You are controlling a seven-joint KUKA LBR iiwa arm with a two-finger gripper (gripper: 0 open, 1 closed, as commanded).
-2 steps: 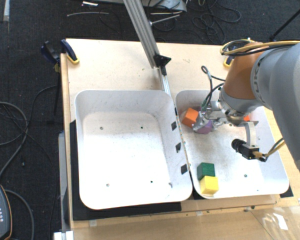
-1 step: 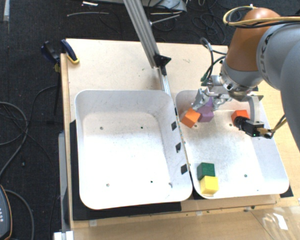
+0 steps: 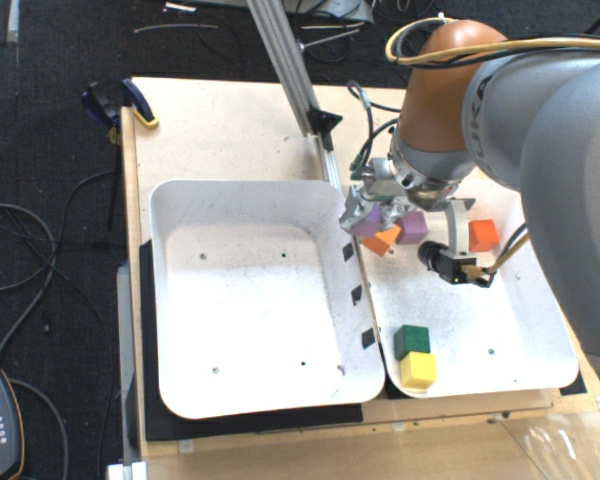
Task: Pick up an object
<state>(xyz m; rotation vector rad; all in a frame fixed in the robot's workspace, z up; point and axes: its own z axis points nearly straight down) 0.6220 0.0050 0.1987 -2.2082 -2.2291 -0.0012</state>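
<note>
- Orange block [image 3: 382, 239] is lying in the right bin [image 3: 500, 320], near its back left corner. It is touching a purple block [image 3: 367, 221] and sitting just beside a second purple block [image 3: 412, 227].
- The left bin [image 3: 240, 298] is offering open room, but the raised rims between the bins are standing just beside the cluster. A descent drifting leftward is risking a strike on that wall.
- The gripper [image 3: 372, 209] is hanging right over the cluster. Whether it is wide, narrow or holding anything cannot be told, as the view is not showing it clearly.
- The three crowded blocks are likely making a clean grasp hard. A closing grip is risking catching two at once or nudging one away.
- The green block [image 3: 412, 340] and yellow block [image 3: 418, 369] are touching each other near the front rim. They are sitting well apart from the cluster and are looking easier to reach.
- The far orange block [image 3: 483, 235] is lying alone with bare floor around it, though the arm [image 3: 540, 98] is looming above it.
</note>
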